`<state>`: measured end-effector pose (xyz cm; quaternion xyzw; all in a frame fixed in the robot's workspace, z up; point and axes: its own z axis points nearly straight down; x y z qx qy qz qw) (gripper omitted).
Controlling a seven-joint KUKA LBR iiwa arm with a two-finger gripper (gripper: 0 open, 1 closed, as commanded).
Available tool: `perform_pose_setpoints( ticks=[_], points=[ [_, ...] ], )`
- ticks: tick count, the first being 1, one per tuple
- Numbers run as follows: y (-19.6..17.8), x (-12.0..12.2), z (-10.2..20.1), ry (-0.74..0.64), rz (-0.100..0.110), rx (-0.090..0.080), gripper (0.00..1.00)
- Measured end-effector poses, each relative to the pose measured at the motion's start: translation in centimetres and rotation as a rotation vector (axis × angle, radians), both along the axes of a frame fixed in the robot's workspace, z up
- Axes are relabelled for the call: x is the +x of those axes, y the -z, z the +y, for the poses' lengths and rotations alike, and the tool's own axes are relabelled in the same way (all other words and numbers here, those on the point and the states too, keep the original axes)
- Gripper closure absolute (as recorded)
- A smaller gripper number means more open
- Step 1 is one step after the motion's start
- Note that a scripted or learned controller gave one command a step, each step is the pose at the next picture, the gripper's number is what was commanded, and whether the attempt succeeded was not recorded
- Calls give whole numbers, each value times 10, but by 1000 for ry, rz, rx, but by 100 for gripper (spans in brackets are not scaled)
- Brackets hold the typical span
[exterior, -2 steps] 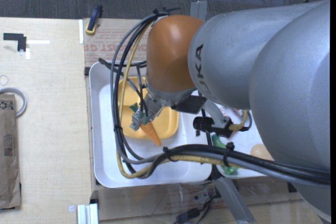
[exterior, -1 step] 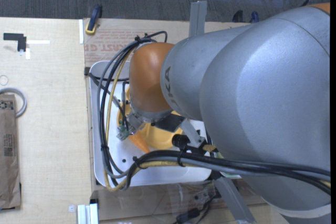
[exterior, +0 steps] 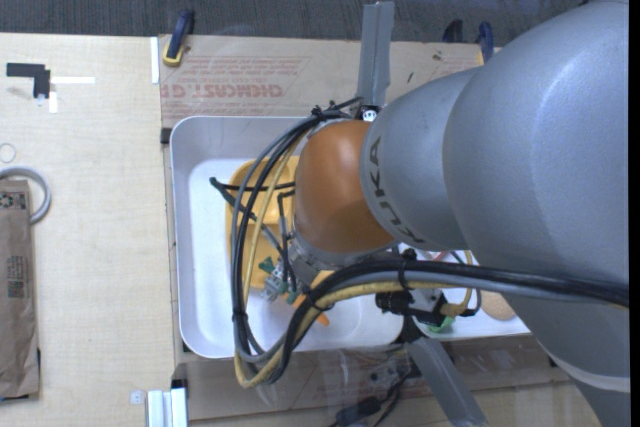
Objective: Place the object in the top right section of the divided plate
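Arm fills center-right of frame, wrist down over the white bin at lower center, prob. reaching for the plate. Yellow bit peeks out left of the orange band, maybe the plate. Claw hidden: can't tell its state, nor where the object is.

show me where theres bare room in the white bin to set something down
Bare floor shows along the bin's left wall, from the upper left corner down to the lower left corner, bordered on the right by the yellow object and the black cables. The middle and right are crowded: the arm and its orange band hang over them, so what lies beneath is hidden.
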<state>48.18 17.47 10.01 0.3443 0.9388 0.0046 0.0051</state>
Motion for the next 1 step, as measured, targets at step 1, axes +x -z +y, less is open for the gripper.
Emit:
perform_pose_setpoints(
  ticks=[1],
  points=[
    [0, 3, 47, -132, -9, -3, 100]
  ],
)
